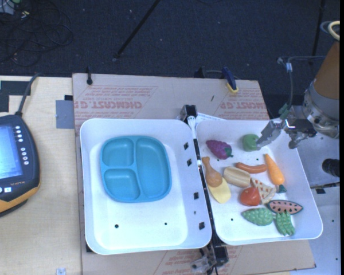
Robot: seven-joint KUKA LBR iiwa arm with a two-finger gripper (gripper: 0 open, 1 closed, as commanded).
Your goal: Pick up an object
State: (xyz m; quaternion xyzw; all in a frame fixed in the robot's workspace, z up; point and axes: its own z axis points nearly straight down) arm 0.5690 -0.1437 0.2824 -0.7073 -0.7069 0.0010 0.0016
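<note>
Jumble of toy foods (246, 182) in the right bin (309, 211), green round piece (250, 142) farthest back.

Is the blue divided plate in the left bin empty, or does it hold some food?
Empty. All three compartments of the blue divided plate show bare blue; the toy foods lie in the right bin.

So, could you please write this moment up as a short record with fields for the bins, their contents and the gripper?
left bin: shallow white bin holding a blue three-compartment plastic plate
right bin: shallow white bin holding toy food
items near gripper: green round toy, purple grape bunch, orange carrot
gripper: two-finger gripper open above the right bin's far edge, holding nothing
</note>
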